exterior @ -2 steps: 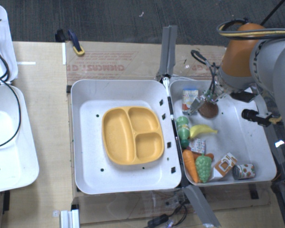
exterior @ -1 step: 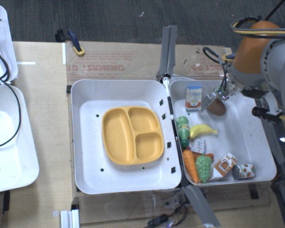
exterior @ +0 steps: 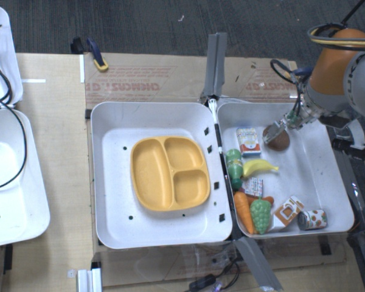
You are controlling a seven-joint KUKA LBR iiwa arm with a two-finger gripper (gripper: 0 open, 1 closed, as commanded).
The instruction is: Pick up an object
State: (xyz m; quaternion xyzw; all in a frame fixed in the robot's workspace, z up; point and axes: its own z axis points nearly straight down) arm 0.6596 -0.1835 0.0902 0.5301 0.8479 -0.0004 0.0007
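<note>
My gripper point(exterior: 276, 131) reaches down from the arm at the right into the back of the right bin point(exterior: 336, 163). It sits right over a brown rounded object point(exterior: 280, 142), touching or just above its top. Other objects lie in this bin: a small juice carton point(exterior: 248, 141), a green bottle point(exterior: 234, 164), a banana point(exterior: 260, 167), a carrot point(exterior: 243, 212), a green bunch of grapes point(exterior: 261, 215), a small orange-and-white box point(exterior: 289, 211) and a can point(exterior: 313, 219).
The left bin point(exterior: 109, 163) holds a yellow divided plate point(exterior: 170, 173). A grey post point(exterior: 216, 66) stands behind the seam between the bins. White equipment with black cables point(exterior: 6, 163) sits at the far left.
</note>
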